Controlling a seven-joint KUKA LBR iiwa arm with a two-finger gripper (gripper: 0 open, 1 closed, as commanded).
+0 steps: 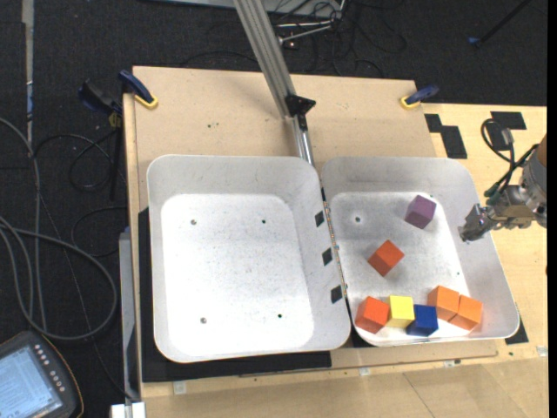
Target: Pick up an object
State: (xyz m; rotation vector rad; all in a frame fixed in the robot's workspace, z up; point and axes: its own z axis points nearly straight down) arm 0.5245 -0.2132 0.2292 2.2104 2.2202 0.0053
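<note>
Near rim of right bin (500, 273): orange cube (372, 313), yellow cube (401, 308), blue cube (424, 320), two orange cubes (456, 306). Farther in, lone orange cube (385, 257), then purple cube (421, 211). Claw (474, 225) over bin's right edge (finger state: cannot tell); purple cube lies nearest, to its left.

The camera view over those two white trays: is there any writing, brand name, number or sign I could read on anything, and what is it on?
No text can be read.
Handheld screen at the lower left: it is lit, with content too small and blurred to read.
Blocks, such as the purple block and the yellow block: plain coloured faces, no marks.
White bins: only dark specks and small black tabs along the shared edge, no lettering.
</note>
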